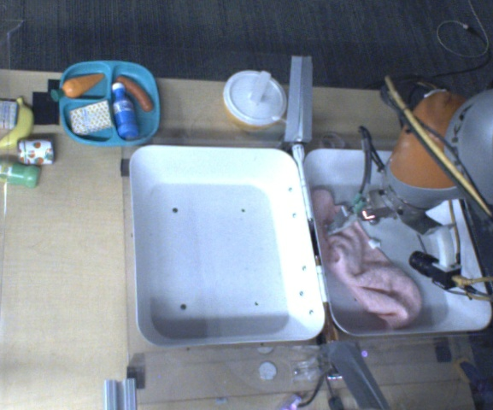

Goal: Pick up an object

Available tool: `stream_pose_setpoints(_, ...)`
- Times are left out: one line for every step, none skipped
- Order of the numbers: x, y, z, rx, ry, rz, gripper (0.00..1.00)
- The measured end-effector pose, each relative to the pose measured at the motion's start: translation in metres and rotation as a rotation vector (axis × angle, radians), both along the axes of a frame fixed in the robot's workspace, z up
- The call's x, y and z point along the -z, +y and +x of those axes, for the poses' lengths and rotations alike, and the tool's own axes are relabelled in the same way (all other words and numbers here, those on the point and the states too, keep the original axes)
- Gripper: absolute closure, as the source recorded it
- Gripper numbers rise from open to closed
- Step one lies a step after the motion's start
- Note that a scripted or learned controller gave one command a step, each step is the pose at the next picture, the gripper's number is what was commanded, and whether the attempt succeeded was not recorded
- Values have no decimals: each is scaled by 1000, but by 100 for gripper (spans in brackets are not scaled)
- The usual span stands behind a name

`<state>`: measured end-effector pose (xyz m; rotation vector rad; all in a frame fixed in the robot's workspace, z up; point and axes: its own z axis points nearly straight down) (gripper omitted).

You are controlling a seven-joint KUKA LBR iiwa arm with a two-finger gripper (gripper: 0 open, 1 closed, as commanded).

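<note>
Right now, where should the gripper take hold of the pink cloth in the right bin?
Probably the raised fold near the middle of the pink cloth, coming straight down. It lies crumpled and flat, so a bunched ridge gives the gripper something to pinch.

1. One camera hangs above the bench (49, 297) and looks down at a slant, so dark floor (186, 15) shows beyond the bench's far edge.
2. The left bin (143, 254) sits near the middle of the picture; the right bin (477, 314) lies just beside it, toward the edge.
3. The arm (451, 143) comes in past the right bin, looming large because it rises close to the lens.
4. It is set far enough back to take in both bins and the blue tray (148, 88) beyond the left bin.
</note>
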<state>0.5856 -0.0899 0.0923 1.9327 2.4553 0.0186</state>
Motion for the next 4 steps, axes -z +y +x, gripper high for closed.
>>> stream_pose_setpoints(-11, 2, 2, -3, -3, 3, 100)
stream_pose_setpoints(-1, -13, -22, -170, -2, -4, 100)
stream_pose_setpoints(-40, -22, -62, -8, 18, 2, 100)
stream_pose_setpoints(-202, -23, -43, -13, 16, 0, 100)
